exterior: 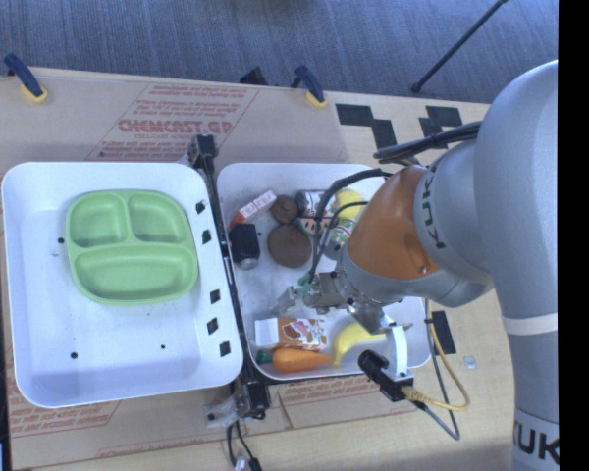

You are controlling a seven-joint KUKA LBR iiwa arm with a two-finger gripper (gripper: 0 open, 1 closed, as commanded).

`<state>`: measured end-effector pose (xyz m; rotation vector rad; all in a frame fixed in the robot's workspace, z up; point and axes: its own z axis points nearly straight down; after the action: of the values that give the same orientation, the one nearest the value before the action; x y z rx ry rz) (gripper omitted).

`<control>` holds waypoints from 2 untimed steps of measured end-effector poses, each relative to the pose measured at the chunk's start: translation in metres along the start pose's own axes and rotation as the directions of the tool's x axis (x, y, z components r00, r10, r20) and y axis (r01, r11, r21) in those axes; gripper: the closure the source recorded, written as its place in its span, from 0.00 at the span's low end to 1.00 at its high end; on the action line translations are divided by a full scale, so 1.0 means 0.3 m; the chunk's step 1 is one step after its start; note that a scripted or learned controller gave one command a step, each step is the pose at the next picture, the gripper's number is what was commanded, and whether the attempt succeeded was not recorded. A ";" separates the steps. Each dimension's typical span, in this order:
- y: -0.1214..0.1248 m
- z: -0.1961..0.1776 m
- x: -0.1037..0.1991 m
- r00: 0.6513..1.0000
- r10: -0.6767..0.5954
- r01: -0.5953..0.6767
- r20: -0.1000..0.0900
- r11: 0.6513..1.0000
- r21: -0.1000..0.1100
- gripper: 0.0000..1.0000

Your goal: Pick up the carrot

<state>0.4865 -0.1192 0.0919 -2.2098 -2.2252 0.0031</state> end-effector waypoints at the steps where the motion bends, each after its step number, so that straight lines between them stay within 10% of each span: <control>1: 0.273 -0.105 -0.125 1.000 0.001 -0.001 0.002 1.000 -0.004 0.00; 2: 0.126 0.001 -0.079 1.000 0.000 0.000 0.001 1.000 -0.001 0.00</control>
<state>0.5244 -0.1426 0.0913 -2.2103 -2.2262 0.0033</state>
